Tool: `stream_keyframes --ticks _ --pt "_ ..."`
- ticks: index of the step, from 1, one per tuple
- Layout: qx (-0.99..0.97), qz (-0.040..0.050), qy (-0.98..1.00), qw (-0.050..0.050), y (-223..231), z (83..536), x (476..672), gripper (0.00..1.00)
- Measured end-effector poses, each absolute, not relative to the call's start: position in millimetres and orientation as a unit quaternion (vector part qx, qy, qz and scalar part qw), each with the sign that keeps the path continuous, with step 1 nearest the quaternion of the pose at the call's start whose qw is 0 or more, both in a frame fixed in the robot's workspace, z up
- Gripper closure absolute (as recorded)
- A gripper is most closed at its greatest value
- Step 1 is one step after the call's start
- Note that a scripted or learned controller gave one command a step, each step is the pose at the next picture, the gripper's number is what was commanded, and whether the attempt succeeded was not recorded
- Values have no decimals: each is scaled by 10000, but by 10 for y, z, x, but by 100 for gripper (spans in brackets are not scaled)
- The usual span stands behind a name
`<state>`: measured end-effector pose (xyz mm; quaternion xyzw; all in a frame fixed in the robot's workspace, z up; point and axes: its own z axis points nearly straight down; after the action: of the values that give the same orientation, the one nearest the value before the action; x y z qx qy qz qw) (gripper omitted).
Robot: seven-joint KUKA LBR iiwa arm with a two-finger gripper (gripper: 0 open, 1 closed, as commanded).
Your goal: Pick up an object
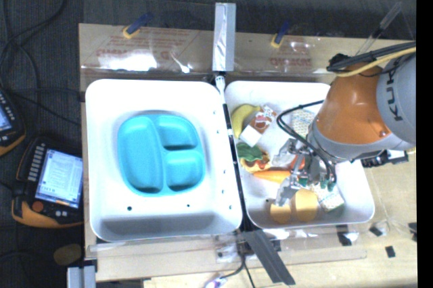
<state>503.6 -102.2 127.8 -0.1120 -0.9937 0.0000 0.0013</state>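
Low — claw [306, 180] near bin's [362, 209] front rim

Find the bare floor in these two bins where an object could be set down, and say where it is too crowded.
Bare floor rings the blue tray in the left bin, widest along its near wall. The right bin is crowded: banana, carrot, the gripper.

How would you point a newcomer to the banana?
Start at the right bin, the one the arm reaches into. Look to its far left corner, beside the divider between the bins. The banana is the curved yellow piece there, while the carrot nearer the middle is orange and straight.
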Motion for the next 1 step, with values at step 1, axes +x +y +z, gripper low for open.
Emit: stream_keyframes --ticks 1 --pt "-1574 2 -9875 -47 -1053 905 5305 0"
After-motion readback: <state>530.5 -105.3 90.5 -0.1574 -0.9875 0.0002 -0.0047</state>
